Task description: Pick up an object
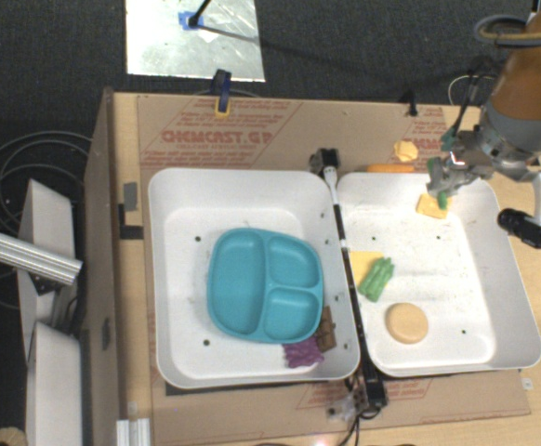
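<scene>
End effector [441,193] sits at upper right, over the right bin's [503,277] yellow wedge [430,206]; finger state unclear.

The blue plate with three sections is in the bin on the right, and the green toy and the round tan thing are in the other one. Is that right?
Not quite. The camera view shows the blue plate in the left bin. The green toy and the round tan thing lie in the right bin, so they are indeed in the other one.
</scene>
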Action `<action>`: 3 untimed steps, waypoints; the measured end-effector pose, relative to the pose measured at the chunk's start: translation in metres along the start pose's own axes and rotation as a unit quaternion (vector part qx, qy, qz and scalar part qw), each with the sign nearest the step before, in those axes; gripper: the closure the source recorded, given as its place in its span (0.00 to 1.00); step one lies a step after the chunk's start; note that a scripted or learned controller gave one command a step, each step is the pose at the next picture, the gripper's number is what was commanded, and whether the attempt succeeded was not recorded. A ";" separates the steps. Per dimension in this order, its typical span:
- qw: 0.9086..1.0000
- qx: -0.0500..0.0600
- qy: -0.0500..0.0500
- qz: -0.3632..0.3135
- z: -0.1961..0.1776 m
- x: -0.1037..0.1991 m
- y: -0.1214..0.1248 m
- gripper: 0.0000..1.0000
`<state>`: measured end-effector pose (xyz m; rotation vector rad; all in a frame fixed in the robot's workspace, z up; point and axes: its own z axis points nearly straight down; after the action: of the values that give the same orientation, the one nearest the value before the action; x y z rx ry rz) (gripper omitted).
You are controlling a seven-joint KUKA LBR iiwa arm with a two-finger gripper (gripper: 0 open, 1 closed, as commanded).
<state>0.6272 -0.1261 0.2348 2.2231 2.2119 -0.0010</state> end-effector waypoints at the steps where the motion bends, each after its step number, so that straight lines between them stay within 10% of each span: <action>1: 1.000 0.001 0.002 -0.005 0.013 0.029 -0.008 1.00; 2: 1.000 -0.001 0.001 -0.001 0.003 -0.018 0.004 1.00; 3: 1.000 0.002 0.002 -0.005 0.012 0.004 -0.019 1.00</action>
<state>0.6086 -0.1223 0.2231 2.2170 2.2262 -0.0009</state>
